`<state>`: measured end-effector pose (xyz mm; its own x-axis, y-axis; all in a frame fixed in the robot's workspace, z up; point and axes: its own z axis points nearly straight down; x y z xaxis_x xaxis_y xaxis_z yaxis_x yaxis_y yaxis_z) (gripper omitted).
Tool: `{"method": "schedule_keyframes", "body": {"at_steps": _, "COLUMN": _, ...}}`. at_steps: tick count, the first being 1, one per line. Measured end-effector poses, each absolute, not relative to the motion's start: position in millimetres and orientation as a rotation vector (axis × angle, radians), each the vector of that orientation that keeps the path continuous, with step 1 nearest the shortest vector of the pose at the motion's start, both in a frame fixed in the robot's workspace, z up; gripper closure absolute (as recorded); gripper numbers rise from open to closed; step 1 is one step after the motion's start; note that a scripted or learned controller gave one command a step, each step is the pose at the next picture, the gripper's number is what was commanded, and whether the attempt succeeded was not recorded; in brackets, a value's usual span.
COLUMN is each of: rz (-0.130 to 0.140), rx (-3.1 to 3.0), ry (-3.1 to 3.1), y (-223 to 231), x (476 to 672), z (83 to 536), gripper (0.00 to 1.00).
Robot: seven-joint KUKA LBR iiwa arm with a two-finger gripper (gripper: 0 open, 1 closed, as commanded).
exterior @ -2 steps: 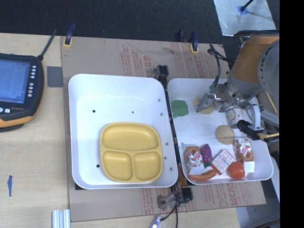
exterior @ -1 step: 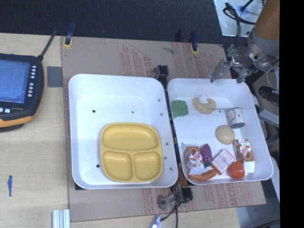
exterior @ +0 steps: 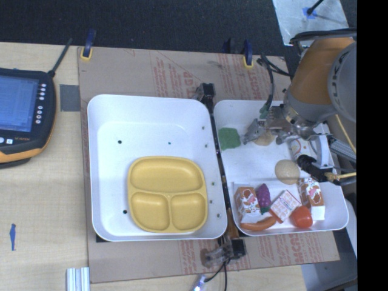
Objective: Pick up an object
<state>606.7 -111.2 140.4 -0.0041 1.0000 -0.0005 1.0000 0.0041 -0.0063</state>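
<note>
My gripper (exterior: 267, 133) hangs low over the back of the right bin (exterior: 245, 170), just right of a green piece (exterior: 229, 138). A small tan object (exterior: 264, 140) lies directly under it; whether it is held cannot be made out. A beige egg-shaped item (exterior: 287, 171) rests in front of the gripper. Along the bin's front lie a purple eggplant (exterior: 264, 194), a sausage (exterior: 257, 224), a red tomato (exterior: 302, 217) and several small food packets (exterior: 284, 205).
The left bin (exterior: 145, 126) holds a yellow divided tray (exterior: 168, 194) in its front half. An orange-edged control tablet (exterior: 21, 114) sits on the bench at far left. The arm's grey and orange body (exterior: 318, 77) looms over the right bin's back corner.
</note>
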Motion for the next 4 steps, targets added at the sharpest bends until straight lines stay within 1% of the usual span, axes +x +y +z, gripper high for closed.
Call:
{"method": "schedule_keyframes", "body": {"at_steps": 1, "rz": 0.002, "rx": -2.219, "ry": -2.224, "y": -166, "x": 656.4, "z": 157, "gripper": 0.00}}
{"method": "schedule_keyframes", "body": {"at_steps": 2, "rz": 0.000, "rx": -2.216, "ry": -2.230, "y": -152, "x": 547.5, "z": 103, "gripper": 0.00}}
{"method": "schedule_keyframes", "body": {"at_steps": 3, "rz": -0.015, "rx": -2.196, "ry": -2.221, "y": -187, "x": 626.9, "z": 92, "gripper": 0.00}}
{"method": "schedule_keyframes", "body": {"at_steps": 4, "rz": -0.014, "rx": -2.205, "ry": -2.229, "y": -204, "x": 659.5, "z": 161, "gripper": 0.00}}
